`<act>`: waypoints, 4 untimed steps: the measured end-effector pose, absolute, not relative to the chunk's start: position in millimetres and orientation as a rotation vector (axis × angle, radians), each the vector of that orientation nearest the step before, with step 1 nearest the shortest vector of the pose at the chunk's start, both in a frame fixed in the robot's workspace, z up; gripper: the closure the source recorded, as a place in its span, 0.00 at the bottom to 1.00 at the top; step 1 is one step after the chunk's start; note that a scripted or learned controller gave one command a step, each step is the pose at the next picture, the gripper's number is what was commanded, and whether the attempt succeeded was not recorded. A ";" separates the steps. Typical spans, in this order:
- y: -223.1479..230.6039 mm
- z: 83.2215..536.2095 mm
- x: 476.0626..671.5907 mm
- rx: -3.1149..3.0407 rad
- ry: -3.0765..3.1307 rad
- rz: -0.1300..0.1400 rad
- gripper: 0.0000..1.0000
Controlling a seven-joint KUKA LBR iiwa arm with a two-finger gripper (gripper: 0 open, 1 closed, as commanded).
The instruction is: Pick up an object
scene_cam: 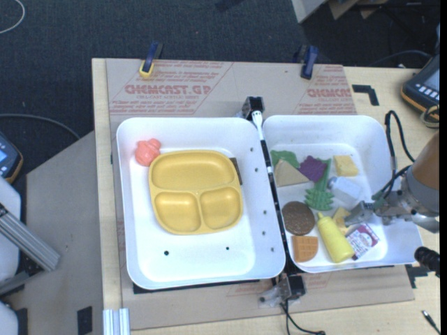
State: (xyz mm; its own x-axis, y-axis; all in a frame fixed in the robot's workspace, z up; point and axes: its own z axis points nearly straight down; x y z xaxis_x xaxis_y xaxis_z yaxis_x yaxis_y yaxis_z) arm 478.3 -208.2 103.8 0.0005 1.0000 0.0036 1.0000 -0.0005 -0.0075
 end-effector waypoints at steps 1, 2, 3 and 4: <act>-207.2 87.1 479.7 -2.217 -2.219 -0.005 0.00; -207.5 98.7 481.2 -2.222 -2.223 -0.008 1.00; -209.5 141.9 478.6 -2.226 -2.227 -0.002 1.00; -216.7 187.0 478.6 -2.227 -2.227 -0.003 1.00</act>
State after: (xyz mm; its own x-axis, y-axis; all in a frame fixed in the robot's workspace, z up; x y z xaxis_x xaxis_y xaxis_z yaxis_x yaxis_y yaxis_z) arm 478.6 -216.7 187.0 -0.0001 1.0000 -0.0044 1.0000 0.0001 0.0067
